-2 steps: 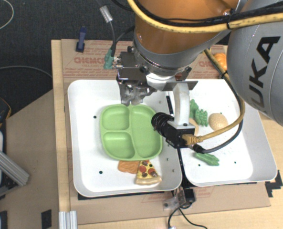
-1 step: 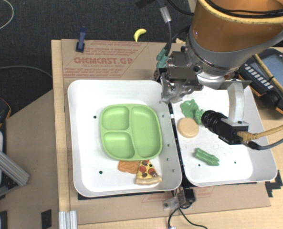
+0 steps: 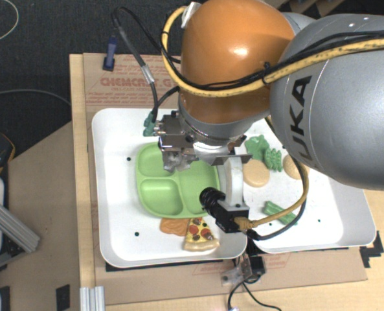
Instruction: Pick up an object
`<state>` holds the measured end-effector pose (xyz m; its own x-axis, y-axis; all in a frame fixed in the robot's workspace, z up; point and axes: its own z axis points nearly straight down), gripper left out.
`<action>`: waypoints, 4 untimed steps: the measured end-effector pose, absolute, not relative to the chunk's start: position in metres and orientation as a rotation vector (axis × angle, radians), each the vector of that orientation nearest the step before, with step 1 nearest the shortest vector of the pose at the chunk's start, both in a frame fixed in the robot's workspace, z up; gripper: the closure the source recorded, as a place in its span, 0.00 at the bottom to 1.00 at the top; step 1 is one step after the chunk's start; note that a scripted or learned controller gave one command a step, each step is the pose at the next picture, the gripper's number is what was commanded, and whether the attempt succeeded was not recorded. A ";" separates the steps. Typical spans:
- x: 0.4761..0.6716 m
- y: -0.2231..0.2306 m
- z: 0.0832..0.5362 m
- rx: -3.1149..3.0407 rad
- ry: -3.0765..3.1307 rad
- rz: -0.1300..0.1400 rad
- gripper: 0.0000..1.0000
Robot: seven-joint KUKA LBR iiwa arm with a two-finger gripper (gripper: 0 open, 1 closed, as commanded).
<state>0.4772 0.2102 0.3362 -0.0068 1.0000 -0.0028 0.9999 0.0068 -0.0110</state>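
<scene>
Here the gripper (image 3: 179, 164) hangs over the green divided plate (image 3: 162, 190) in the left bin (image 3: 114, 193) (jaws' state unreadable); a toy pizza slice (image 3: 200, 235) lies beside the plate.

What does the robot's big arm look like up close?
The arm is smooth grey metal with black letters on its side. Above the wrist sits a shiny orange dome. A yellow-and-black cable loops around it, and a black cable runs down to the metal wrist block.

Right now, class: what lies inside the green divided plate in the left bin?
The green divided plate shows bare compartments at its left and front. The arm's wrist covers its back and right parts, so anything there is hidden.
</scene>
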 end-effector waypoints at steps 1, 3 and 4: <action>0.481 0.106 0.475 -2.241 -2.217 -0.024 1.00; 0.533 0.209 0.544 -2.225 -2.231 -0.030 1.00; 0.476 0.226 0.395 -2.211 -2.220 0.027 1.00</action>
